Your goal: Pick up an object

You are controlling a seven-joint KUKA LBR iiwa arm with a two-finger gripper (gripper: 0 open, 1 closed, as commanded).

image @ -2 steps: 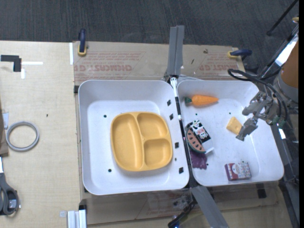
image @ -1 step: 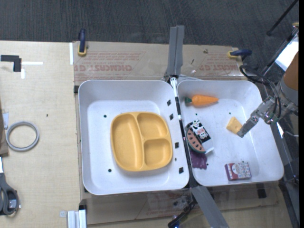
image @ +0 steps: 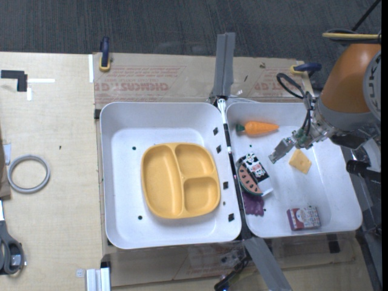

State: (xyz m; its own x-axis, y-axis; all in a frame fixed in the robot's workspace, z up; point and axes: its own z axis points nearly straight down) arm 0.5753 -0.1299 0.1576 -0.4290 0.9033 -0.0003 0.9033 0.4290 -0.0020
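The gripper [image: 290, 145] is hanging over the right bin [image: 339, 223], just left of the cheese [image: 299, 161], a pale yellow wedge lying flat near the bin's middle. Its grip cannot be told from here. The carrot [image: 260, 127] is lying nearby.

Grey tape roll [image: 27, 173] and scissors [image: 10, 254] on bench left; blue-handled clamp [image: 105, 53] at cardboard edge.
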